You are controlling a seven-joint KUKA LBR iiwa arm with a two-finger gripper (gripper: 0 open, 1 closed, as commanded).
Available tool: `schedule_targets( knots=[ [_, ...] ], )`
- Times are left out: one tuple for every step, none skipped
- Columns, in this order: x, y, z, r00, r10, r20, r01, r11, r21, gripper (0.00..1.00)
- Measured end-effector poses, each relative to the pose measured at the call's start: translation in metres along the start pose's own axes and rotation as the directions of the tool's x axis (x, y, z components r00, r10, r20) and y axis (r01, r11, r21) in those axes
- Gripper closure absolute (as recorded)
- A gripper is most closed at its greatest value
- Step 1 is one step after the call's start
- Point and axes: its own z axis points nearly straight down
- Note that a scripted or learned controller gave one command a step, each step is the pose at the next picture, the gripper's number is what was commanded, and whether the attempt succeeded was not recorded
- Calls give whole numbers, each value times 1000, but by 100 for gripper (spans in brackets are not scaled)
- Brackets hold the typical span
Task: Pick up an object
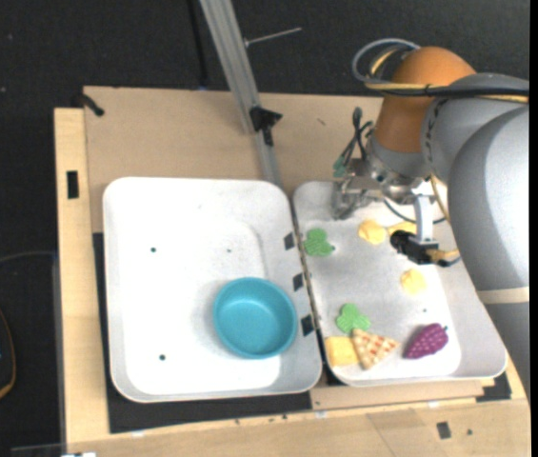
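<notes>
Hovering over the right bin (pixel 468 336), my gripper (pixel 352 196) carries nothing I can see; its spread is unclear, picking remains.

Bowl (pixel 252 317) in left bin (pixel 145 217), toy foods in right bin (pixel 468 322), end effector (pixel 356 196) over its far end

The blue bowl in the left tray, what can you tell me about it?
The blue bowl is round, light turquoise and smooth, likely plastic. It stands upright with its opening facing up, and nothing shows inside it. It sits on the floor of the left white bin, in the near right corner, close to the wall that borders the right bin. No other object touches it. The gripper is over the far end of the right bin, well away.
</notes>
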Motion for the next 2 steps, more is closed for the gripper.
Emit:
schedule_targets(
  knots=[
    [-4,-7,-50,1000,1,-3,-1,1000,-2,100],
    [-3,-4,-115,1000,-1,-3,1,1000,-5,100]
  ],
)
